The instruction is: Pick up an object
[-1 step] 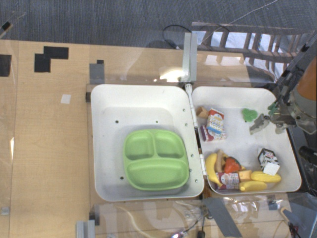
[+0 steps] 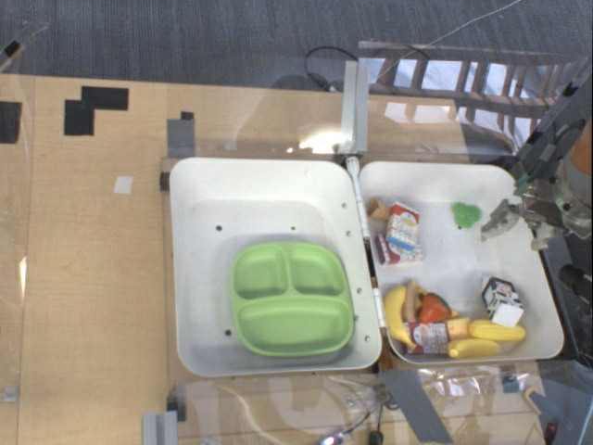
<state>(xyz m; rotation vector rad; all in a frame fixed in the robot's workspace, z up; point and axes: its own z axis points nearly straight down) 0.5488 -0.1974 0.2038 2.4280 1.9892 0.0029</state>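
Objects in right bin (image 2: pixel 533 276): glossy carton (image 2: pixel 403 232), curved plastic bananas (image 2: pixel 494 332). Gripper (image 2: pixel 519 225) w/ metal fingers spread open, holding nothing; left bin has compartmented green tray (image 2: pixel 292 298).

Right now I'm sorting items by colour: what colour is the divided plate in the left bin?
Light green: the three-compartment divided plate, seen best in the camera view.

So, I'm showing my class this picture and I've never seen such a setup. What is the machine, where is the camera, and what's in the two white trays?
One camera looks down at a slant on a wooden bench. The robot arm reaches in from the right; its two-finger gripper hangs open over the right bin, holding nothing. The left bin holds a green divided plate. The right bin holds a small carton, a green toy piece, a black-and-white box and toy food including a banana.
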